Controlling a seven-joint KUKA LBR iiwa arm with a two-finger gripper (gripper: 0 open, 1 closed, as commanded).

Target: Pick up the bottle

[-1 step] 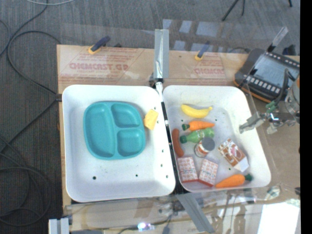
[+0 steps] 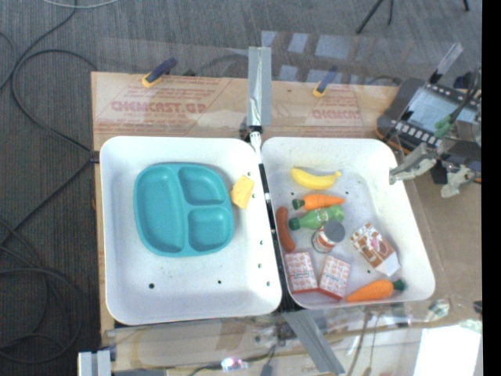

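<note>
Nearest you, at the right bin's (image 2: 407,210) front edge, lie two red-and-white packets (image 2: 317,272) and a carrot (image 2: 373,291). Behind them the green bottle (image 2: 311,218) lies on its side near that bin's middle, long axis running left-right, cap end hard to make out, a grey-lidded can (image 2: 329,234) touching its front. A second carrot (image 2: 320,201) lies just behind it, a banana (image 2: 315,178) farther back. Open white floor remains along the bin's right wall. Your tool (image 2: 427,163) sits at the right bin's back-right corner, partly blurred; you cannot tell how it stands. The left bin (image 2: 117,288) holds a teal tray (image 2: 184,208).
</note>
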